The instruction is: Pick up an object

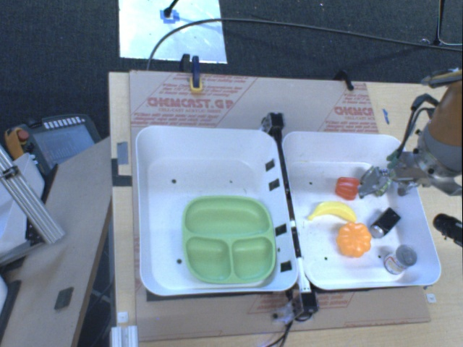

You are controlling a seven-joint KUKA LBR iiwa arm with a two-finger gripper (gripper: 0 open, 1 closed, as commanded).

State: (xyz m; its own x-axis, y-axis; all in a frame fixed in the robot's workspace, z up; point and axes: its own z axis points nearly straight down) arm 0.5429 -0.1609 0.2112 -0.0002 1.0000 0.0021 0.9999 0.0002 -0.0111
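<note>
In the right bin [318, 154], a small red object [346, 187] lies near the middle. A yellow banana [333, 210] lies just in front of it, and an orange pumpkin-shaped toy [354, 239] sits in front of the banana. A black block [385, 221] and a small silver can [400, 258] lie toward the bin's right front corner. My gripper [375, 182] hangs low over the bin, right beside the red object on its right side. Nothing visibly sits in the gripper.
The left bin [166, 157] holds a green divided plate [230, 238] at its front. A black divider strip [282, 194] runs between the two bins. The arm [443, 143] comes in over the right bin's right rim. A teach pendant [61, 142] rests at the far left.
</note>
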